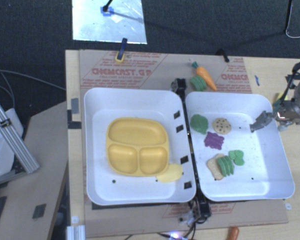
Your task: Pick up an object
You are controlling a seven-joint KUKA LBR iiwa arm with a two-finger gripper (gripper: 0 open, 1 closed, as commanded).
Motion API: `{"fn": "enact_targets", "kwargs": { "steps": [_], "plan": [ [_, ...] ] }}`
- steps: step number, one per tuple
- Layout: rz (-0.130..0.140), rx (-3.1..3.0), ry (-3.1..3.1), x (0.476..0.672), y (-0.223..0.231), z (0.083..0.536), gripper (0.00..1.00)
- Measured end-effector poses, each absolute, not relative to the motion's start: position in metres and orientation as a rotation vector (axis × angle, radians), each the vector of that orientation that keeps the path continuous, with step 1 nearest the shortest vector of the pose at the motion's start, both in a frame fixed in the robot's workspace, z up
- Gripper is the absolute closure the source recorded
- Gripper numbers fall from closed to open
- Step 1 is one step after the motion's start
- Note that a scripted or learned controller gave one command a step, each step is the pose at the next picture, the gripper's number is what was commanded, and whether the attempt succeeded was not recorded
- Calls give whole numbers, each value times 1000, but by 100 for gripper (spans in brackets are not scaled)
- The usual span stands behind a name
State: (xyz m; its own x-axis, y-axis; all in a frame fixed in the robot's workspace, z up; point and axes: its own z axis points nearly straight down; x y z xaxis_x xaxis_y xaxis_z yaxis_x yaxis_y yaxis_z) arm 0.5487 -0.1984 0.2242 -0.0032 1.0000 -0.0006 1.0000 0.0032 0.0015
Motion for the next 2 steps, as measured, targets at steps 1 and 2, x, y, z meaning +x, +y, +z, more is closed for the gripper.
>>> {"fn": "enact_targets", "kwargs": {
  "steps": [1, 2],
  "plan": [
    [0, 2216, 2236, 485, -121, 209, 0],
    [-4, 2224, 2222, 503, -155, 105, 0]
  ]
}}
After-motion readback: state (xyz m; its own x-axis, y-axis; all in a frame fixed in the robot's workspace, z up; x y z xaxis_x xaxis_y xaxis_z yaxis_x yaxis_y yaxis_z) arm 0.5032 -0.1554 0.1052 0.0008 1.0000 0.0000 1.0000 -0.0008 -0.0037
